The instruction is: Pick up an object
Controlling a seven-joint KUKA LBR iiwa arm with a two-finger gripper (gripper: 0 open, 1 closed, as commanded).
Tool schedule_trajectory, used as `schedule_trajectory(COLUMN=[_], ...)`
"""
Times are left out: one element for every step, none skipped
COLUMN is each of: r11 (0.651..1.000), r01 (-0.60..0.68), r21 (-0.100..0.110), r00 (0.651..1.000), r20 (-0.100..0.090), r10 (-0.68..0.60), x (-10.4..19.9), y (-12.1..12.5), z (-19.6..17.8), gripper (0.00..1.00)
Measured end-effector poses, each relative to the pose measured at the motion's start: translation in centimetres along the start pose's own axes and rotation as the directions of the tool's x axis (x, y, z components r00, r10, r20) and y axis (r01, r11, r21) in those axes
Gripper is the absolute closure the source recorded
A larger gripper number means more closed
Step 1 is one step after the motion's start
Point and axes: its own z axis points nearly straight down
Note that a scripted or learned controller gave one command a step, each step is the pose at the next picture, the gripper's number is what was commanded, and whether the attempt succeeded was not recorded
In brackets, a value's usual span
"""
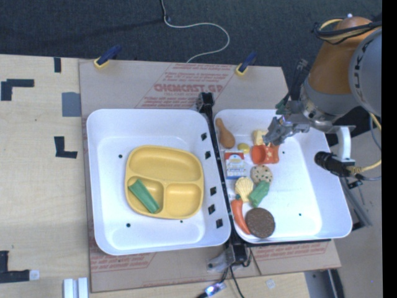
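The hand [273, 136] hovers over the red toy [265, 154] in the right bin [310, 191]; its grip state is unclear.

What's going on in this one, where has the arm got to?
The arm reaches in from the right, and its gripper sits low over the right bin, just above a red toy piece at the top of a cluster of toy food. Whether anything sits between its fingers cannot be told. The cluster includes a carrot, a round brown patty and a chocolate-chip cookie. In the left bin, a yellow divided plate holds a green piece.
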Motion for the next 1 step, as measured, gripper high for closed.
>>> schedule_trajectory(r11=[1.000], r01=[0.002], r21=[-0.001], r00=[1.000], r20=[0.000], r10=[-0.002], x=[5.51], y=[2.00], z=[-0.05], gripper=[1.00])
